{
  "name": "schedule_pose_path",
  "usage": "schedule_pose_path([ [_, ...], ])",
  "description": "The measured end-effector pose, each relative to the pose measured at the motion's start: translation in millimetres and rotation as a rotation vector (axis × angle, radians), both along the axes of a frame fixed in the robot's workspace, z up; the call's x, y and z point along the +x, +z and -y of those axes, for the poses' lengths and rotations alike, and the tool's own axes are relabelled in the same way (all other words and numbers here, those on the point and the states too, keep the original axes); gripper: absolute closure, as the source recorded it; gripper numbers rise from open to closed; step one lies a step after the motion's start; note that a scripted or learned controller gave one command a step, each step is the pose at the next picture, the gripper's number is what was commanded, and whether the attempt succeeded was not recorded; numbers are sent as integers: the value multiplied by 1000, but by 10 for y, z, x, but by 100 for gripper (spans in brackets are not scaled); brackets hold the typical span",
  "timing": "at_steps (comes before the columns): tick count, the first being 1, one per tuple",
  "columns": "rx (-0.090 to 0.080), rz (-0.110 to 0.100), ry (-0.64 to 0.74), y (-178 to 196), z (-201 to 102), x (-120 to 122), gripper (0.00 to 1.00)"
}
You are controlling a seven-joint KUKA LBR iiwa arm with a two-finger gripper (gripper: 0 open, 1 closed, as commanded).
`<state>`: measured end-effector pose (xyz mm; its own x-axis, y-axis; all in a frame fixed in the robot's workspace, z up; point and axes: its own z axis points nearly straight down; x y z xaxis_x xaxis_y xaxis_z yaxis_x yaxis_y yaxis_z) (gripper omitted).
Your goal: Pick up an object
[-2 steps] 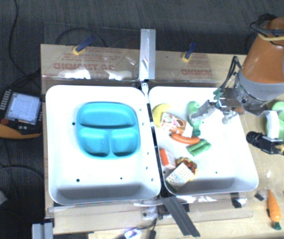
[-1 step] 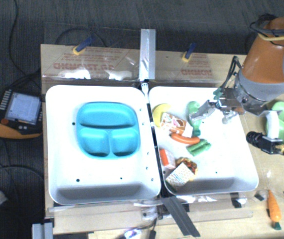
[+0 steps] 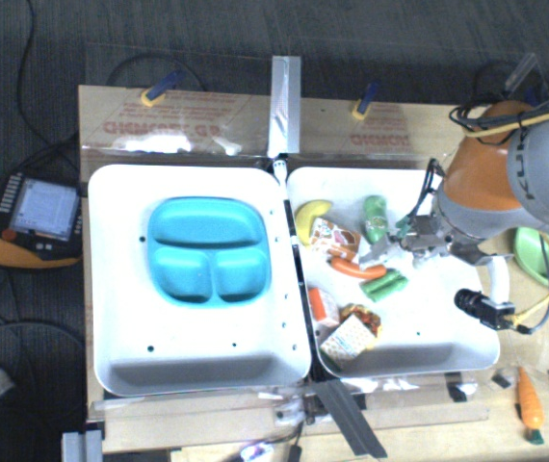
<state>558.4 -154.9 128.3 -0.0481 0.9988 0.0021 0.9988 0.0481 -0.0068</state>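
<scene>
Dark carpet surrounds a brown bench (image 3: 255, 114) carrying two shallow white bins side by side. Left bin (image 3: 120, 345) holds a blue compartment tray (image 3: 207, 250), lying flat near the bin's middle. Right bin (image 3: 438, 335) holds the loose objects, clustered in its left half.

Arm (image 3: 506, 176) enters from the right, orange band showing above the wrist. End effector (image 3: 382, 248) sits low over the right bin, at the right edge of the cluster; whether its fingers are apart or together cannot be told from this angle.

Objects relative to end effector:
- green bottle (image 3: 376, 218): just above it, upright in the frame, near or touching.
- orange carrot-like piece (image 3: 356, 269): just below and left, lying slanted.
- green piece (image 3: 383, 285): directly below, beside the orange one.
- printed packet (image 3: 336, 236): to its left, close by.
- yellow banana-shaped item (image 3: 311, 214): farther left, near the bin's dividing wall.
- crumpled wrapper (image 3: 350, 333): well below, toward the bin's front left corner.
- small red item (image 3: 318, 304): left of the wrapper's top, possibly a pepper; too small to be sure.

A handheld controller with a screen (image 3: 32, 218) lies on the carpet, left of the bench.
</scene>
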Motion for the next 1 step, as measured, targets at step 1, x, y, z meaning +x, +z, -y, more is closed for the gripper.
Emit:
schedule_pose_path([
  [1,-3,11,139,-398,27,23,0],
])
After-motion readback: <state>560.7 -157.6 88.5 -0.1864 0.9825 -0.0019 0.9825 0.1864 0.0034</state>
